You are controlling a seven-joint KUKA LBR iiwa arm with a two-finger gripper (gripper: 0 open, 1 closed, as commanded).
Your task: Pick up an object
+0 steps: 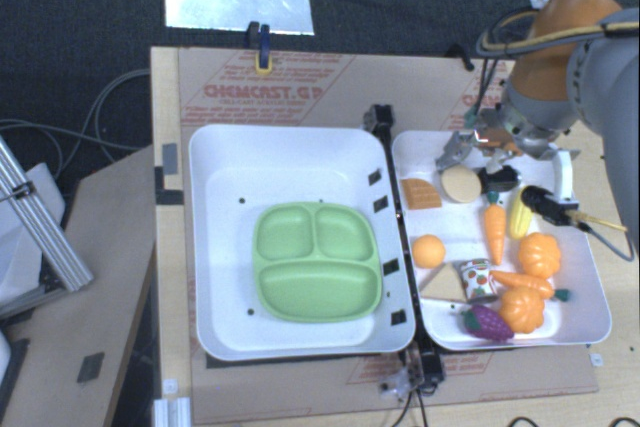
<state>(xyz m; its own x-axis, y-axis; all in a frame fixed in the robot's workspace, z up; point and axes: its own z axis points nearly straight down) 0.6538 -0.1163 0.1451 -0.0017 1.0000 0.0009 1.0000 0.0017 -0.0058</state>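
The right bin (pixel 590 315) holds several toy foods. My gripper (pixel 470 153) hangs over its far end, directly above a cream round disc (pixel 461 185), and I cannot tell if it touches the disc. A tan bread slice (pixel 421 193) lies left of the disc. An orange carrot (pixel 495 231) and a yellow corn cob (pixel 519 215) lie just in front of the gripper. Further forward are an orange ball (pixel 428 250), an orange pumpkin (pixel 538 255), a small red-labelled can (pixel 477 280), a second carrot (pixel 522 283), an orange fruit (pixel 523 311) and purple grapes (pixel 485 323).
The left bin (pixel 220 165) holds a green divided plate (pixel 318 260) in its middle. A black divider with clips (pixel 390 205) runs between the two bins. The grey arm with its orange band (pixel 570 25) reaches in from the upper right, above the right bin's far corner.
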